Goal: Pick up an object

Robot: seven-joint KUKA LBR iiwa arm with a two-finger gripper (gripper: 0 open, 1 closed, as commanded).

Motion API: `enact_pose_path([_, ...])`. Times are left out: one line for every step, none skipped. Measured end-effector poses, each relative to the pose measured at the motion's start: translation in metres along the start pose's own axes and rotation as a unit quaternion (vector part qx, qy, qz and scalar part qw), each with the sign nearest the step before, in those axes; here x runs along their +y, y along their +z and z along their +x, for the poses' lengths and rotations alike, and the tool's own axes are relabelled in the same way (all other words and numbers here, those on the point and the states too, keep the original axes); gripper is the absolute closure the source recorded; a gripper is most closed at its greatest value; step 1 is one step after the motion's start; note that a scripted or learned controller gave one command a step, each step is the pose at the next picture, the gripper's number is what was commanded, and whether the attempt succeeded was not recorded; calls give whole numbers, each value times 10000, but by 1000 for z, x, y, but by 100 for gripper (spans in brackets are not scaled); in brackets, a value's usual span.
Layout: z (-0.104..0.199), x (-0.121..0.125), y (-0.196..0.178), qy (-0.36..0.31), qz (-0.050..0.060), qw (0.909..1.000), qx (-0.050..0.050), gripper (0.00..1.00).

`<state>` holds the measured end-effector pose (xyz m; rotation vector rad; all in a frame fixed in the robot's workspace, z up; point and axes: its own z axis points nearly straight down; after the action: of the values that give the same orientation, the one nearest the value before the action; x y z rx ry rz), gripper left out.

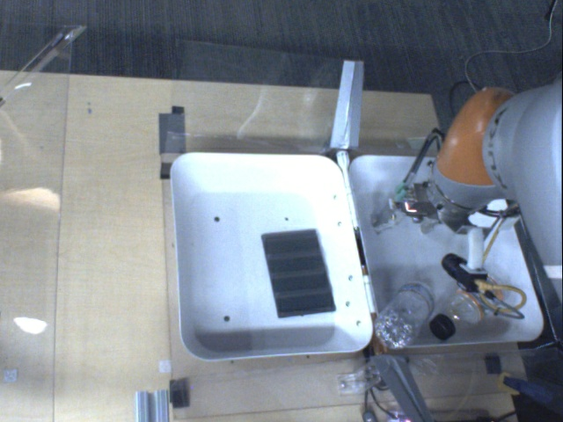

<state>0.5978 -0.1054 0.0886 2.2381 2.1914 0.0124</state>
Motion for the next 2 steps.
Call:
enact_pose_path([16,73,3,-413,26,9991,2,0])
enact_pose_path([-74,62,-1,-627,16,9980,-3,0])
